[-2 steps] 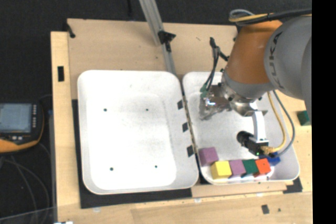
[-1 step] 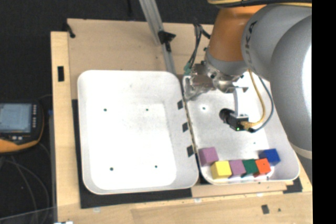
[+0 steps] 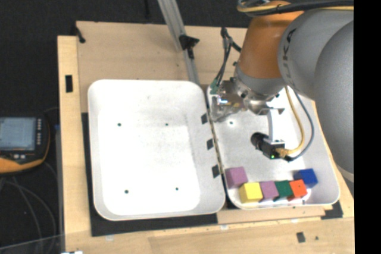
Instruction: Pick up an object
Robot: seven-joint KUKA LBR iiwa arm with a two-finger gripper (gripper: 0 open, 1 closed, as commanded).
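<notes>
a: since the grey arm (image 3: 321,33) comes in from the right, where does its gripper (image 3: 222,102) sit?

b: over the upper left corner of the right bin (image 3: 247,149), close by the rim where it meets the left bin (image 3: 149,146). the orange band (image 3: 262,47) stands right above it and covers much of the wrist.

a: is the claw wide or narrow?

b: i cannot tell. from this slant it is a knot of bright metal under the wrist, too small and cluttered to read.

a: and the things to pick?

b: six blocks, all in the right bin, gathered along its lower edge and well apart from the gripper. a purple block (image 3: 236,175) lies nearest the left rim, a little higher in the view than the row beside it. that row runs rightward: a yellow block (image 3: 251,192), a mauve block (image 3: 269,189), a green block (image 3: 283,188) and an orange block (image 3: 297,189), each touching or just beside its neighbour. a blue block (image 3: 306,176) sits just above the orange one, at the right end.

a: what of the left bin?

b: white floor with a few small dark dots.

a: anything else around the bench (image 3: 119,50)?

b: a metal rail (image 3: 166,3) slants up from behind the bins toward the top of the view. a handheld unit (image 3: 21,140) with a screen lies off the bench's left side.
</notes>
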